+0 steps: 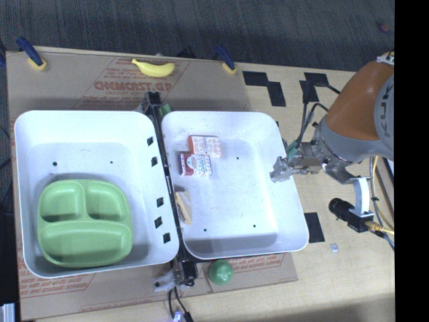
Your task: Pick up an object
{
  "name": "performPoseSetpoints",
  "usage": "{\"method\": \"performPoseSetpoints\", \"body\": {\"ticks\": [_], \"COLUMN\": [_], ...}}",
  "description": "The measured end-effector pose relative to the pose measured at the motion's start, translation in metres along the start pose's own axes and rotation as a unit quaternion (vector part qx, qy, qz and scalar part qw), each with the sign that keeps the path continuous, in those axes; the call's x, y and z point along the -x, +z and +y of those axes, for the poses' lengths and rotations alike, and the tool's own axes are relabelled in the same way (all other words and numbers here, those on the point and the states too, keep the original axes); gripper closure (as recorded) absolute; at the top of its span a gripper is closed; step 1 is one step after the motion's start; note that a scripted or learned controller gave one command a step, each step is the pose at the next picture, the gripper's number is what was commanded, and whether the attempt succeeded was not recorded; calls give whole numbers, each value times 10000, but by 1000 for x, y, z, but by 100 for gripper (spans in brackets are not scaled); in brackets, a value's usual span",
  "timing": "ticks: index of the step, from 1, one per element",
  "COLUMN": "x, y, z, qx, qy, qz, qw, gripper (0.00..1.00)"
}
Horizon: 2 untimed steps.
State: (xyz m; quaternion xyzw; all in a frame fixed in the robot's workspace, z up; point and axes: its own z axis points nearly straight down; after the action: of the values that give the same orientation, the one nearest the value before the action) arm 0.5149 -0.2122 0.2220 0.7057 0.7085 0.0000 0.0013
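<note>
Lying upright in right bin [268,129], red carton [204,145], second carton [194,164] below.

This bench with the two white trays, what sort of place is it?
Probably a robotics lab test bench. A robot arm reaches toward two white bins, a green divided plate lies in the left one, and small cartons sit in the right.

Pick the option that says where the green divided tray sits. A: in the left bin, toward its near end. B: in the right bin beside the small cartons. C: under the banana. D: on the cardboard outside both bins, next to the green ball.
A: the green divided tray lies inside the left bin, at its near end, apart from the small cartons in the right bin.
</note>
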Motion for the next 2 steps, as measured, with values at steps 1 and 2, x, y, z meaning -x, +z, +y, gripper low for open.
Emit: {"method": "performPoseSetpoints", "body": {"ticks": [1,2], "x": [-2,-21], "y": [112,130], "z": [-34,-38], "qx": [-37,-19], "qy": [-14,-18], "qz": [20,14], "qw": [10000,10000], "gripper": [100,100]}}
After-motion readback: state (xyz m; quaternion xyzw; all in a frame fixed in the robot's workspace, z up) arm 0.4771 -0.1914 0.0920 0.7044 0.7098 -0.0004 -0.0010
